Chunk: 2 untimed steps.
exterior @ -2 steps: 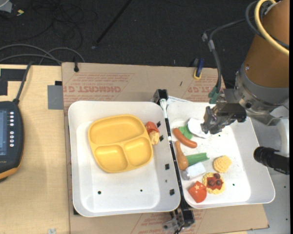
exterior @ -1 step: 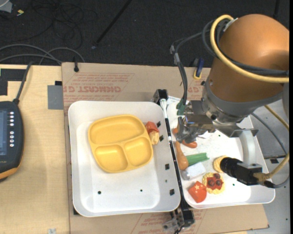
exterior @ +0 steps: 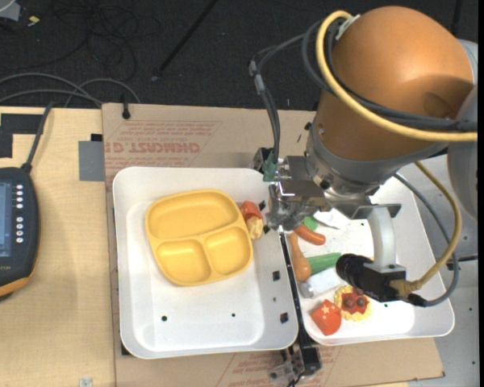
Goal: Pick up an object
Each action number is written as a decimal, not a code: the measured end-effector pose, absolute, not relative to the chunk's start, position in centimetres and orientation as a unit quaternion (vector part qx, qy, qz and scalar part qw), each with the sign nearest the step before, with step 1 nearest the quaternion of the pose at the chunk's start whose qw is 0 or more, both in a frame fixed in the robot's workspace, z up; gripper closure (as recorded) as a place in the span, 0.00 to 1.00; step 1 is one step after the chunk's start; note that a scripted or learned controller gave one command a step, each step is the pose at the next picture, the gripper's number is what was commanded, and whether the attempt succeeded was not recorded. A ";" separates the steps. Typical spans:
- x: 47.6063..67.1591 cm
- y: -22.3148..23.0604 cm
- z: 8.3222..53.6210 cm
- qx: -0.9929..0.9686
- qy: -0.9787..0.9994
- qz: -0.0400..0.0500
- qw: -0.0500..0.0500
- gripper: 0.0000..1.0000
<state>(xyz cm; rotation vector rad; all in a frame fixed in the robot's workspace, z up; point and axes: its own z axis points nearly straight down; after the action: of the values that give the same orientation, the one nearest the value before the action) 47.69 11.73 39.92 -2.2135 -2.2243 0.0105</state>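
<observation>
My gripper [exterior: 276,214] hangs low over the divider between the two bins, under the big orange wrist band. Just left of it, at the right edge of the left bin [exterior: 145,313], lie a small red-orange toy [exterior: 250,210] and a pale yellow piece [exterior: 256,229]. Right of it, in the right bin [exterior: 431,313], lie a red sausage [exterior: 311,235], an orange carrot [exterior: 298,258] and a green piece [exterior: 323,260]. Nothing is seen lifted by the gripper.
A yellow divided plate [exterior: 198,236] fills the upper part of the left bin. Near the right bin's front lie a white block [exterior: 323,281], a red strawberry-like toy [exterior: 327,318] and a yellow-and-red toy [exterior: 355,305]. A teach pendant [exterior: 4,228] rests at the far left.
</observation>
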 end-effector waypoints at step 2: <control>47.5 5.0 35.3 -0.707 -0.707 0.010 0.007 1.00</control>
<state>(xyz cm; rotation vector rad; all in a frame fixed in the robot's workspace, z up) 47.50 5.01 35.34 -2.2130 -2.2108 0.0323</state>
